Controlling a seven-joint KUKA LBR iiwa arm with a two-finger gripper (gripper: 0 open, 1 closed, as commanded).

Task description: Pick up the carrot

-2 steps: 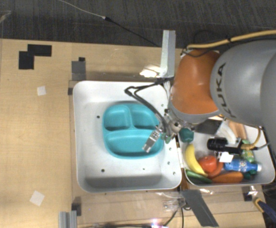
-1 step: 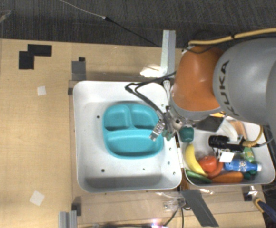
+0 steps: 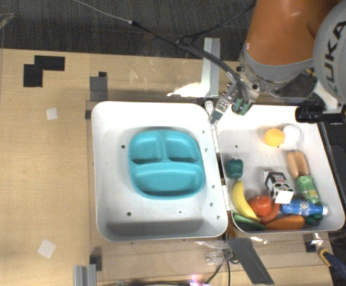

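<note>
I see the long orange carrot untouched at the right white bin's near edge, my two-finger gripper well apart, grip state indiscernible.

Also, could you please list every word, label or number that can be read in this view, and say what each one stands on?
"KUKA": black letters on the grey arm casing, running slantwise and partly cut at the picture's edge.
Blue plastic bottle in the right white bin: it bears a label, too small to read.
Small black-and-white box in that bin: its markings are too blurred to read.
</note>
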